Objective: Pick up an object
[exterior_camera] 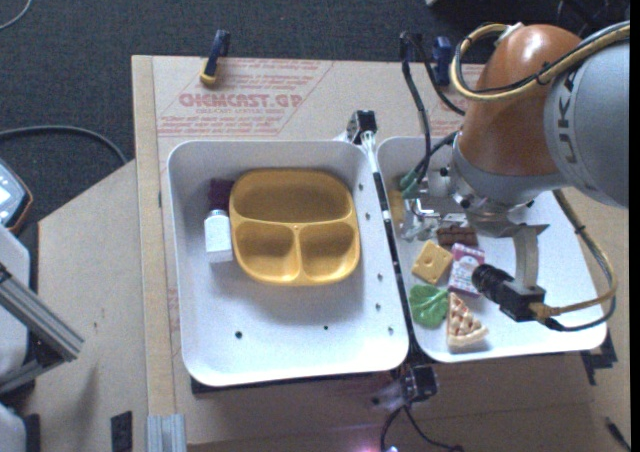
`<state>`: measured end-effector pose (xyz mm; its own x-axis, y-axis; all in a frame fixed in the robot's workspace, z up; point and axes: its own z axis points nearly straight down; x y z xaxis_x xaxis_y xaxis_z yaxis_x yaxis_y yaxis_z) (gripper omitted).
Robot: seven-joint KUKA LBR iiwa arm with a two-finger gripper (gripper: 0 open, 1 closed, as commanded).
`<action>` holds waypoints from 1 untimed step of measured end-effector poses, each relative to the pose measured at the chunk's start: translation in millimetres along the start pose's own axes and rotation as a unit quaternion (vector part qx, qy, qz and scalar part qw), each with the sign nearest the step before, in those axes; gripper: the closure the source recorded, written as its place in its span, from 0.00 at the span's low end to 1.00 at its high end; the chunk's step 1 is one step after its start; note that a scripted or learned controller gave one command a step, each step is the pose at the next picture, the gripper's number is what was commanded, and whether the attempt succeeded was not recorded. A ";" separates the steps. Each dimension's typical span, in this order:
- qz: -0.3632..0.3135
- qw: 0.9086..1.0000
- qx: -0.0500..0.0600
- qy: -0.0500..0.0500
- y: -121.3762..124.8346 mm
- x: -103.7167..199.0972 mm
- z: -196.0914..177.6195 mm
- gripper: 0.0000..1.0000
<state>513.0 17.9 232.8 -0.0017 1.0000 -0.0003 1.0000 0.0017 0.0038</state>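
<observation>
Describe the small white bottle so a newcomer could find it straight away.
Start at the left white bin, which holds a large yellow divided tray. Look just off that tray's left edge: the small white bottle lies there against it, with a dark purple item just above it in the picture. It is the only white object in that bin, far smaller than the tray.

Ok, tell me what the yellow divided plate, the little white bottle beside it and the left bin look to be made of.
Divided plate: likely moulded plastic, matte; even yellow colour, soft rounded ridges between its three sections, dull sheen.
White bottle: probably plastic, smooth; plain opaque white, too small to be sure.
Left bin: looks like thin formed plastic, semi-gloss white; rounded corners and lip, with small dark holes in the floor.
</observation>
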 end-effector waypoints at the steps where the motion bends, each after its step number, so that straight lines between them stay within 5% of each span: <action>1: 0.001 1.000 0.005 0.001 -5.6 0.5 18.6 1.00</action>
<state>507.4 18.4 214.2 0.0002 1.0000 0.0007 1.0000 -0.0002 -0.0052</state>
